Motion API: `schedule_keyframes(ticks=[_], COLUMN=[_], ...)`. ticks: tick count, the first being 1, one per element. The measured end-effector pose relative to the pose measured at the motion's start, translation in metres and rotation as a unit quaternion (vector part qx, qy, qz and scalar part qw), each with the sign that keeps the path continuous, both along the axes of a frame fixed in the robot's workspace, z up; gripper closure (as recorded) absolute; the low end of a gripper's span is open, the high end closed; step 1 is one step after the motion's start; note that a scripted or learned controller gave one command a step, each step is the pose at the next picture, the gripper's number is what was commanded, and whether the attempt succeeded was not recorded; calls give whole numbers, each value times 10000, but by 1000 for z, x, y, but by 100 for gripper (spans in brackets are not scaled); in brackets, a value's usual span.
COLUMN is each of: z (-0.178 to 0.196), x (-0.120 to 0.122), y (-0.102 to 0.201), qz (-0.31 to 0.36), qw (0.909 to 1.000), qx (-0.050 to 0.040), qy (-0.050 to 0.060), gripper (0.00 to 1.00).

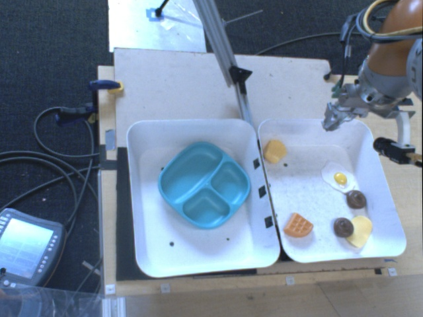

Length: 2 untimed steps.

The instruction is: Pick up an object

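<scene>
On the counter (pixel 198 84) we see 2 white bins (pixel 198 256); the hand (pixel 332 121) hovers over the right bin's far rim, its grip state indiscernible.

- Both white bins (pixel 198 259) look like smooth, slightly glossy plastic.
- The divided blue plate (pixel 204 184) is smooth plastic with a soft sheen.
- The fried egg (pixel 339 177), the waffle (pixel 298 226) and the two brown doughnuts (pixel 343 227) look like matt toy plastic.
- The bench top (pixel 178 84) is pale, matt board, a little rough.
- The floor (pixel 46 38) has dark, coarse carpet.
- The gripper (pixel 332 120) is dull grey metal.
- The slanted pole (pixel 215 28) is brushed metal.
</scene>
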State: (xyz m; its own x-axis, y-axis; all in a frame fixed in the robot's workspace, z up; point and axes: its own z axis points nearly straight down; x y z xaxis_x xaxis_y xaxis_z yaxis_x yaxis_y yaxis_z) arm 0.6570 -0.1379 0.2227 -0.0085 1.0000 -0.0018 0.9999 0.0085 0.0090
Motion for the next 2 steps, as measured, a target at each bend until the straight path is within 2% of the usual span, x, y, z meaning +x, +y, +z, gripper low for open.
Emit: schedule_keyframes(ticks=[1,2], z=[12,3], x=[-5,-11], y=[57,112], qz=[17,14], qw=[10000,10000], qx=[20,19], qy=[29,43], gripper=[100,100])
